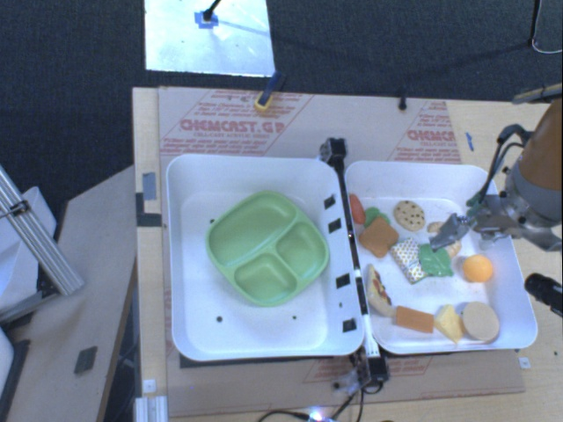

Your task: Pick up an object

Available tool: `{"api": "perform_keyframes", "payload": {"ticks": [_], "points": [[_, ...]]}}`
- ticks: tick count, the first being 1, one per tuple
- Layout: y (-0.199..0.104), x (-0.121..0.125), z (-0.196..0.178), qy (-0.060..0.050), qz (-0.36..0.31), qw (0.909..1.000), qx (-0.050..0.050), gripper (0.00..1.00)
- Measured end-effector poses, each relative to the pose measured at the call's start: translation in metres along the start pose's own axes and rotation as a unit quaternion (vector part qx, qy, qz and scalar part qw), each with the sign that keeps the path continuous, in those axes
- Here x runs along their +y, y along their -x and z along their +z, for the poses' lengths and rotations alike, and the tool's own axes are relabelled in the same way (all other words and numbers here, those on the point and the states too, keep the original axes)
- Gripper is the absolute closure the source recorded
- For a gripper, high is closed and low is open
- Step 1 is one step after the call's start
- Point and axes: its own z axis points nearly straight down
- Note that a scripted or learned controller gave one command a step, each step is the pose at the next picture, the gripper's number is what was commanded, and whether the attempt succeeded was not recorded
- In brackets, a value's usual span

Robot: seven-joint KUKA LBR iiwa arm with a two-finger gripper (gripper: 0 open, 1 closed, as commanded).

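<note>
The right bin point(440, 176) holds several toy foods: a chocolate-chip cookie point(409, 214), a brown toast slice point(378, 236), a patterned wafer point(406, 258), a green leaf piece point(435, 263), an orange ball point(478, 269), a cheese wedge point(450, 323) and a tan disc point(480, 321). My gripper point(447, 232) reaches in from the right and hangs low over the bin's middle, just above the green leaf and right of the cookie. A pale item lies partly hidden beneath it. I see nothing held in the gripper.
The left bin point(198, 323) carries a green divided plate point(266, 249). A black divider point(345, 244) runs between the bins. A red piece point(356, 207), a sandwich piece point(380, 290) and an orange block point(413, 319) lie along the right bin's left and front.
</note>
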Motion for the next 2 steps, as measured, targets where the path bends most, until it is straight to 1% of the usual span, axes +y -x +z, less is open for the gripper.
{"api": "perform_keyframes", "payload": {"ticks": [1,2], "points": [[0.000,0.002,-0.007,0.007,-0.002,1.0000,-0.001,0.00],[0.006,0.001,0.037,0.006,-0.001,1.0000,-0.001,0.00]]}}
